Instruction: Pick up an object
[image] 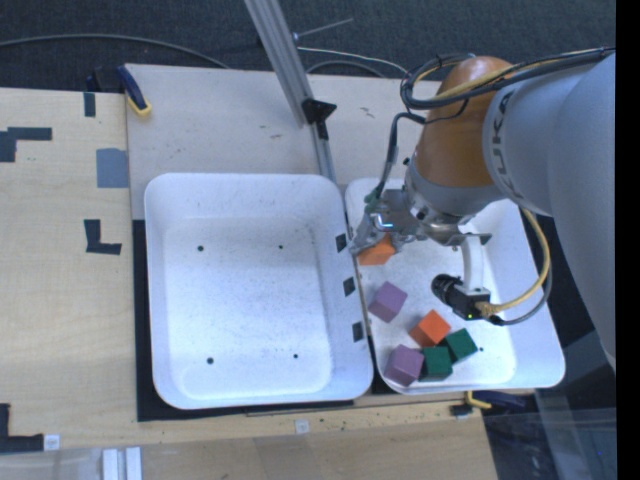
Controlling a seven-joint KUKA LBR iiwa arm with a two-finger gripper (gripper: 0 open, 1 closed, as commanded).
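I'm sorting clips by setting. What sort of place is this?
Most likely a robotics lab bench set up for grasping trials: an arm reaching over two shallow white bins, small coloured blocks in the right bin, and tape marks on the wooden bench.

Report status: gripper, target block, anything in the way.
Gripper low at right bin's left wall. Orange block just beneath it, grasp unconfirmed. Purple block close below, others clustered further down.

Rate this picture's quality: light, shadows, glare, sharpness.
Camera view: light is even and soft; the left bin and right bin are bright but keep their speckles; the blocks cast faint shadows, as under the purple block; the arm's orange band looks slightly soft.
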